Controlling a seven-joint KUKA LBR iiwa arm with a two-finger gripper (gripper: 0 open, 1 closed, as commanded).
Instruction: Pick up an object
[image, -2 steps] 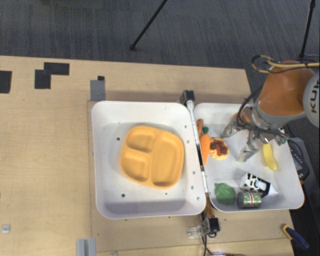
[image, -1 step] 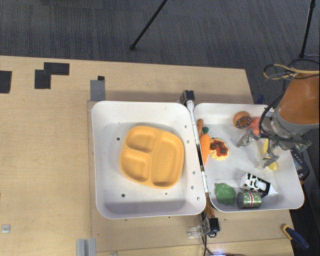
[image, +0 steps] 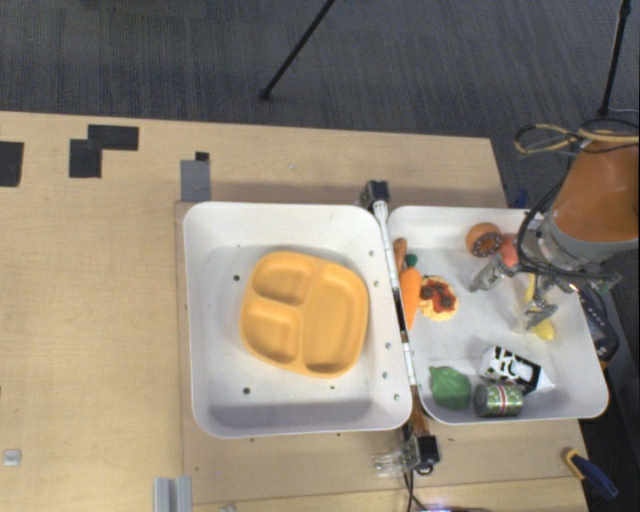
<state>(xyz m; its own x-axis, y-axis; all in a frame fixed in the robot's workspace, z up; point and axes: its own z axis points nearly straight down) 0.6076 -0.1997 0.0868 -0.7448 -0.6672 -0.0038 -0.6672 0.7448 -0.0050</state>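
The right bin (image: 590, 395) holds several small objects. An orange carrot (image: 409, 290) lies along its left wall, with a red and yellow toy (image: 437, 297) beside it. At the back sits a round orange piece (image: 484, 240). Toward the front are a green lump (image: 450, 385), a dark can (image: 498, 399) and a black and white item (image: 514, 367). A small yellow piece (image: 543, 328) lies at the right. My gripper (image: 513, 290) hangs over the bin's middle right, open, its fingers (image: 486, 277) spread with nothing between them. The yellow piece lies just below the right finger.
The left bin (image: 215, 400) holds a yellow divided plate (image: 303, 312). A metal rail (image: 392, 270) runs between the two bins. The arm's orange band (image: 600, 195) stands above the right bin's back right corner. Cables hang at the far right.
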